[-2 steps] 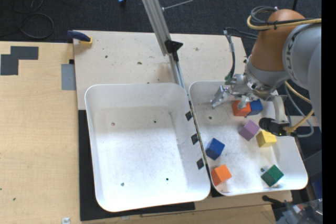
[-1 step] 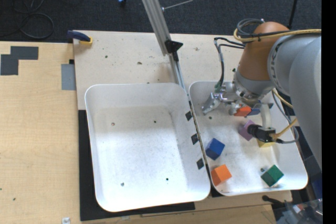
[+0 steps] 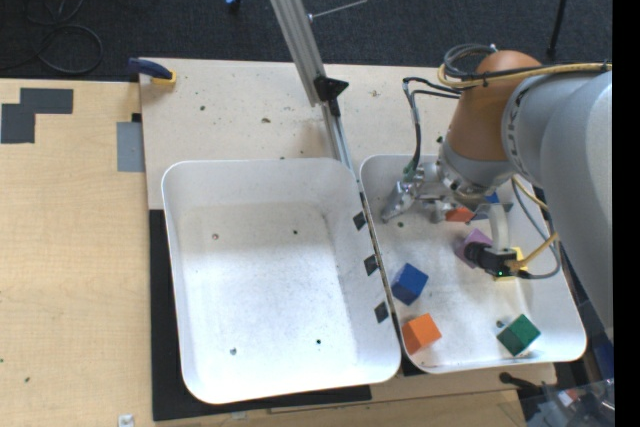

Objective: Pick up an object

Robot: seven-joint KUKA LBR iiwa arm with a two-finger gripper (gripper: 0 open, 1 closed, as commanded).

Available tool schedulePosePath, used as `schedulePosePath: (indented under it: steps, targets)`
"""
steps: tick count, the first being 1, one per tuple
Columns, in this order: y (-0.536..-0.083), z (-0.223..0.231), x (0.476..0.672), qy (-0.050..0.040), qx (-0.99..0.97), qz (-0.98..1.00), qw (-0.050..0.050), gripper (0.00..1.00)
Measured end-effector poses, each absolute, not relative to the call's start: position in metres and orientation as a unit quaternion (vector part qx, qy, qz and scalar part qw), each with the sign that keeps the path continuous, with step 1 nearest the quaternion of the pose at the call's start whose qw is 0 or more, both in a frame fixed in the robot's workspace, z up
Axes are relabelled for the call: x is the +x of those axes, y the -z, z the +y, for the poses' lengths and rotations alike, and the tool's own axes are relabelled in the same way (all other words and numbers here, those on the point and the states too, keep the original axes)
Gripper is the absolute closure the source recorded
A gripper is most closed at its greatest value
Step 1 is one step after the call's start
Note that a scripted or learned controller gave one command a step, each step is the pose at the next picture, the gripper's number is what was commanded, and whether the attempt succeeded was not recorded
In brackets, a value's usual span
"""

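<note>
In the right bin [image 3: 560, 340] lie a blue cube [image 3: 409, 283], an orange cube [image 3: 421, 331] near the front-left corner and a green cube [image 3: 518, 334] at the front right. A purple piece [image 3: 476, 242] and a small orange-red piece [image 3: 460, 213] sit further back, partly hidden under the arm's wrist. My gripper [image 3: 401, 203] hangs low over the back-left part of the right bin, close to the divider, behind the blue cube and apart from it. I see nothing held in it.
The left bin [image 3: 190, 185] stands beside the right one, joined by a wall with black clips [image 3: 369, 263]. A slanted aluminium bar [image 3: 300, 35] rises behind the bins. Cables [image 3: 520, 260] loop from the wrist over the right bin.
</note>
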State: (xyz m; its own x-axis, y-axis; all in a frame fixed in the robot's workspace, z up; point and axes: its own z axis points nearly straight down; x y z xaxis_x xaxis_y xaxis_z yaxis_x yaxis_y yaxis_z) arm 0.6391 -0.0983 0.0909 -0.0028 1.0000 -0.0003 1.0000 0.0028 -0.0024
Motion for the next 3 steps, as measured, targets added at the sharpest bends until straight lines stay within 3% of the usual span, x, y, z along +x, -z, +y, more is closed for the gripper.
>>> schedulePosePath:
  steps: [1,3]
  targets:
    - [-0.101,-0.099,0.639,-0.001,-0.707,-0.707,0.002,1.0]
    - [-0.192,-0.107,0.645,0.0007,-0.707,-0.707,-0.001,1.0]
